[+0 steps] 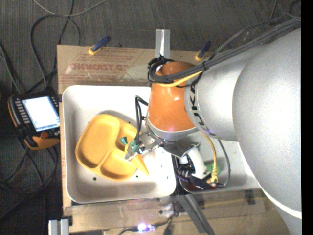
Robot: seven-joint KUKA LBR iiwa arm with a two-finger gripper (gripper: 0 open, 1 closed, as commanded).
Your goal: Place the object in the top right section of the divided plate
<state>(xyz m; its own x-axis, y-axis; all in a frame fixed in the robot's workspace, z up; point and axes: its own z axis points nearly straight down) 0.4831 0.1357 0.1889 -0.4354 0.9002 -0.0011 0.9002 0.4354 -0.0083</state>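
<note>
At 9 o'clock, outside the bins, sits one handheld pendant [36,114] with a lit screen. One white bin [73,180] holds one yellow divided plate [100,146], tilted, with three sections.

My gripper [133,150] hangs over the plate's 3 o'clock edge. A small teal piece [123,142] and an orange wedge [142,164] show at the tips; which is the object I cannot tell, nor whether it sits between my fingers. The spread of my pincer cannot be read from here.

Risk, as judged: the plate lies askew, so the "top right" section is ambiguous; a release here may land on a divider ridge or roll into the wrong section. An unsecured object may drop onto the bin floor at 5 o'clock.

Count: one arm [168,104], two blue clamps [99,44] at 12 o'clock.
</note>
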